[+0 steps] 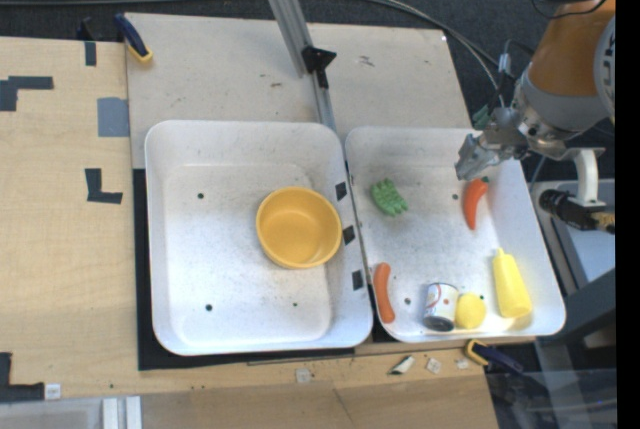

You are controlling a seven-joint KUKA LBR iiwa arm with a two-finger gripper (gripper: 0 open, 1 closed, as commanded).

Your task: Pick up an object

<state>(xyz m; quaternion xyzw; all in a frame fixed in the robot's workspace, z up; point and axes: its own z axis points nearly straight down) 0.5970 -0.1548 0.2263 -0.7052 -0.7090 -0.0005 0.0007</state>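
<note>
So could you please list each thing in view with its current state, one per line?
Yellow bowl: upright, in left bin.
Green toy: lying in right bin.
Orange carrot: hanging just below the gripper.
Small can: on its side.
Yellow corn: lying flat.

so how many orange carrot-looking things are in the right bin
2. One carrot hangs or lies just below the gripper near the right bin's far right side. The other carrot lies along its near left edge. None seem hidden.

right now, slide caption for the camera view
Gripper poised over an orange carrot in the right bin; yellow bowl in the left bin.
</note>
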